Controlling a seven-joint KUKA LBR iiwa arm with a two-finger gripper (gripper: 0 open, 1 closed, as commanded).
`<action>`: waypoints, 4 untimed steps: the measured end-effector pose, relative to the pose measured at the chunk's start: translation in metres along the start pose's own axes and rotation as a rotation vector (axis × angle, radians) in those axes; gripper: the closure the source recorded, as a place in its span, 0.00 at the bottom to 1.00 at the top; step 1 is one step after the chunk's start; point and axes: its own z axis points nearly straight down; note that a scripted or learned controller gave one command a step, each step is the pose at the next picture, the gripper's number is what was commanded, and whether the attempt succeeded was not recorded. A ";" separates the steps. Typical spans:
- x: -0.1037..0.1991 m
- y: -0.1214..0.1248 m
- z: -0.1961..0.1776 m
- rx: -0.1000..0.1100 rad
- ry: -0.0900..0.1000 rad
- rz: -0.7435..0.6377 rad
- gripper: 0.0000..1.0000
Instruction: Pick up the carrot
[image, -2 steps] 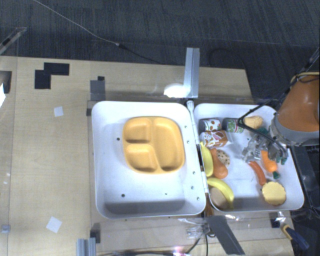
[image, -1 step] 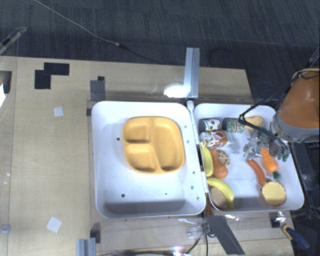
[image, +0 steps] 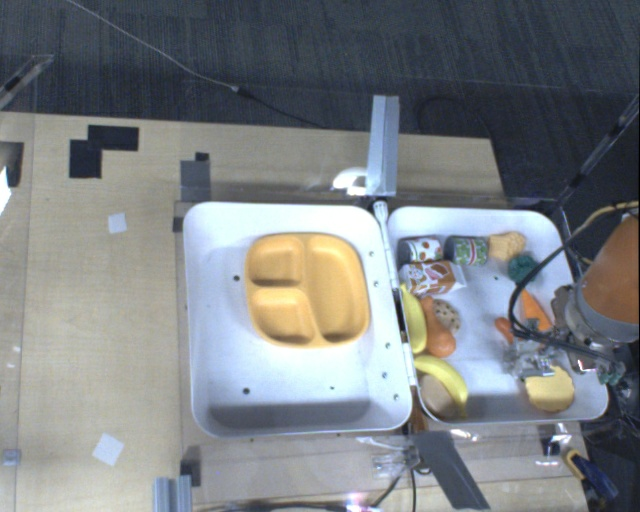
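The wooden bench (image: 100, 330) is carrying two shallow white bins side by side. The left bin (image: 215, 390) is holding a yellow sectioned plate (image: 303, 288), which is sitting a little toward the bin's far edge, with its three compartments facing up. The right bin (image: 485, 400) is holding a scatter of play food. The grey arm with its orange band (image: 612, 275) is reaching in over the right edge of that bin, and the gripper (image: 540, 355) is hanging low near the bin's right near corner; whether its fingers are spread or closed cannot be told, as cables and the wrist are covering them.

Two bananas are lying along the right bin's left edge, one (image: 412, 322) midway and one (image: 445, 378) at the near left corner. A yellow block (image: 550, 392) is resting at the near right corner, just below the gripper. Two small cans (image: 421, 249) (image: 466, 249) are lying along the far edge. The carrot (image: 533, 311) is lying toward the bin's right edge, just beyond the gripper, with a black cable crossing beside it.
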 end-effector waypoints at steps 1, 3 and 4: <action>0.000 0.000 0.001 0.000 -0.001 -0.001 0.00; -0.001 0.020 0.001 0.002 0.001 0.468 0.00; -0.025 0.000 0.002 -0.001 0.006 0.686 0.00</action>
